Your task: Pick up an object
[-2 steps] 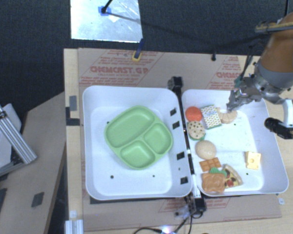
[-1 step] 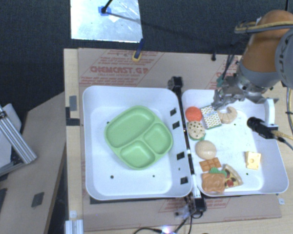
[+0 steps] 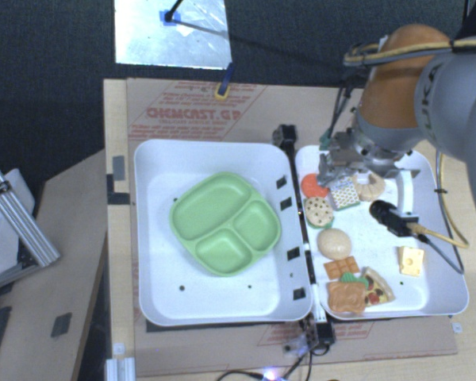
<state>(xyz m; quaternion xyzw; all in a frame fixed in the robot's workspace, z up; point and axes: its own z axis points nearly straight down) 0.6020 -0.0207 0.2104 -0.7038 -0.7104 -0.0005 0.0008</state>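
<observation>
My gripper (image 3: pixel 333 171) is lowered into the far left part of the right bin (image 3: pixel 444 292). It hangs just over a red tomato slice (image 3: pixel 312 186) and a blue-and-white checkered piece (image 3: pixel 344 194). A tan round piece (image 3: pixel 371 187) lies right beside them. Nearer the front lie a chocolate-chip cookie (image 3: pixel 318 211), a pale bun (image 3: pixel 334 242), a waffle piece (image 3: pixel 341 267), a toast slice (image 3: pixel 345 297), a pizza slice (image 3: pixel 374 287) and a yellow cheese cube (image 3: pixel 411 260). I see nothing lifted off the bin floor.
The left bin (image 3: pixel 155 292) holds a green divided plate (image 3: pixel 224 224). A dark divider with clips (image 3: pixel 297 213) runs between the bins. The grey arm (image 3: pixel 428 94) covers the right bin's far right corner.
</observation>
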